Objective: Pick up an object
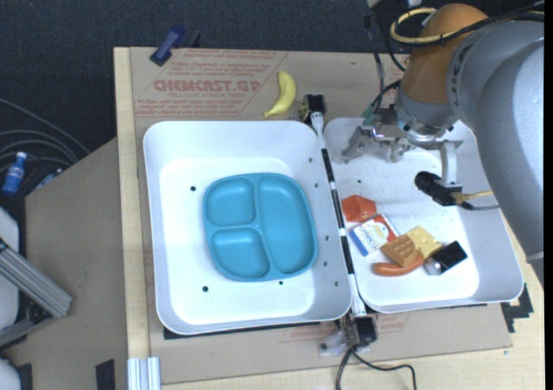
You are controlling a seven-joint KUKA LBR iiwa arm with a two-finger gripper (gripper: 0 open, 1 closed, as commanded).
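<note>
Board [207,81] reads "CHEMCAST", perhaps "GP"; gripper [373,144] hovers.

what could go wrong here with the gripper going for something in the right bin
1. The small items are bunched in the right white bin: the orange piece, the white and blue packet, the tan waffle-like piece, the red sausage-shaped piece and the black block touch or overlap, so a grasp may catch two or slip.
2. The gripper sits near the bin's far wall, away from that cluster, so closing there would likely grab nothing.
</note>
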